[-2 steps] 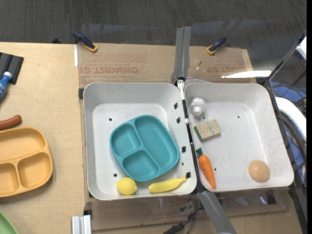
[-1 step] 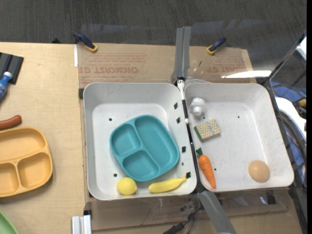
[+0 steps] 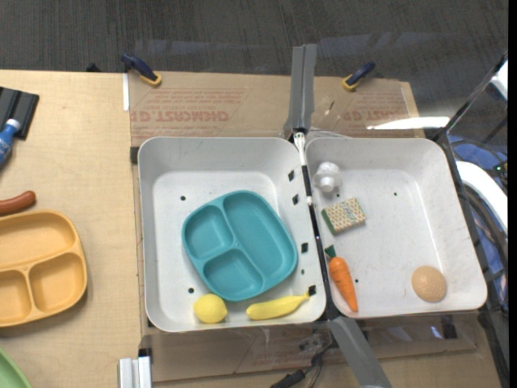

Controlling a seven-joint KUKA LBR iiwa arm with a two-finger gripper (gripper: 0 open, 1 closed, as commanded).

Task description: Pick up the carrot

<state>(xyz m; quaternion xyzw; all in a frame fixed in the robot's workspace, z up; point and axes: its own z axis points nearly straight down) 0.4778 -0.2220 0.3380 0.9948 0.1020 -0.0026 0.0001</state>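
The carrot (image 3: 342, 283) lies in the bin (image 3: 452, 217) on the side my arm comes in from. It sits against that bin's far wall, the one shared with the other bin (image 3: 149, 233), close to a corner. Its green top points toward the speckled sponge (image 3: 344, 214), and its tip points toward the bin's rim. Whether my hand is spread or pressed together I cannot tell from here.

To take it well, I judge I should cross the whole bin, pass over the tan egg-shaped thing (image 3: 429, 284) without brushing it, and come down over the thick orange middle. The hand should be turned so it closes across the carrot's width, not along its length. The wall is the trouble: the carrot looks to be touching it or nearly so, which leaves little room on that side. A descent slightly off could land on the rim or push the carrot away. The sponge is apart from the carrot and should not interfere.

The cardboard (image 3: 194, 107) beyond the bins carries red print, upside down from this angle. It seems to read "CHEMCYST", though I am not sure of the letters.
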